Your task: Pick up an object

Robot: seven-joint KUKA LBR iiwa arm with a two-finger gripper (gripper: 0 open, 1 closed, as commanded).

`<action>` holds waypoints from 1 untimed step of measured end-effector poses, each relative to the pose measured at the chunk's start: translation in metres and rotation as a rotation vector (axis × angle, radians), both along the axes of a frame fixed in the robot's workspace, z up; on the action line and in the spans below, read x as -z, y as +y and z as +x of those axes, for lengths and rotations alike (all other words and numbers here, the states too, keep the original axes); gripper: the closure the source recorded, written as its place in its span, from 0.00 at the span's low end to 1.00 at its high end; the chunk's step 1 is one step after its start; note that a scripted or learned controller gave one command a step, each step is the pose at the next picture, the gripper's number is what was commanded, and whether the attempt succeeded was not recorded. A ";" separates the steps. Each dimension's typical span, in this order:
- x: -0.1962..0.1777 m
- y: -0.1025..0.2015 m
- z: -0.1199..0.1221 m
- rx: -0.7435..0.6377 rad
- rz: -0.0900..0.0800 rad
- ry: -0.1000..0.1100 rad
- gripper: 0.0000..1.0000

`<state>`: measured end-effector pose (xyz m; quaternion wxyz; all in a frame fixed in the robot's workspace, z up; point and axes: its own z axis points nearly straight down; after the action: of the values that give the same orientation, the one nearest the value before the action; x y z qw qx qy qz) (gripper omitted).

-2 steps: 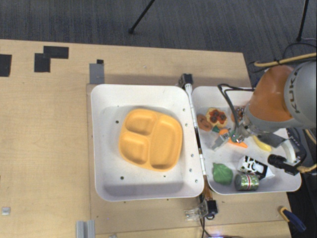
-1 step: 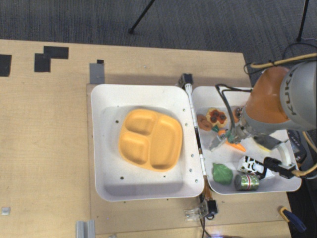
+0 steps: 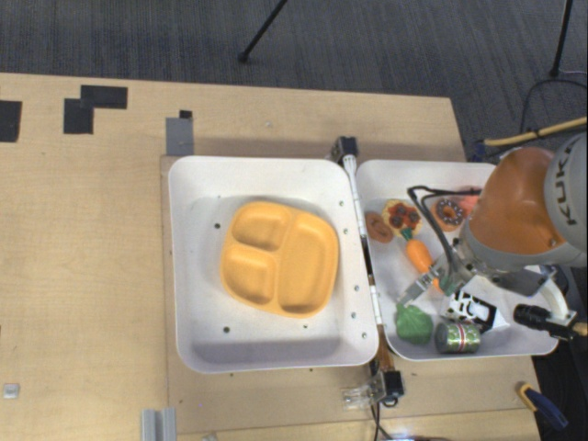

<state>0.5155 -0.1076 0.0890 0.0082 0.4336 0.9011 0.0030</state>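
Note:
In the right bin (image 3: 514,347), my gripper (image 3: 430,285) hangs low among several small toys, and the arm's orange band (image 3: 514,205) covers the bin's far right part. An orange carrot (image 3: 418,254) lies just left of the gripper. A green lump (image 3: 413,323) sits below it near the bin's front. Beside that are a green-banded can (image 3: 457,337) and a black-and-white object (image 3: 473,310). A pizza-like piece (image 3: 401,216), a brown piece (image 3: 378,226) and a donut (image 3: 450,211) lie towards the back.
The left bin (image 3: 197,338) holds a yellow divided plate (image 3: 279,256). A metal divider with clamps (image 3: 360,237) runs between the bins. Wooden bench top (image 3: 83,274) stretches to the left, and cables (image 3: 423,196) trail near the arm.

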 end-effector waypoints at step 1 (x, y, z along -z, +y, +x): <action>0.001 0.012 0.034 0.295 0.005 0.010 0.00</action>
<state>0.5497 -0.0953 0.0881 0.0029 0.5612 0.8277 0.0018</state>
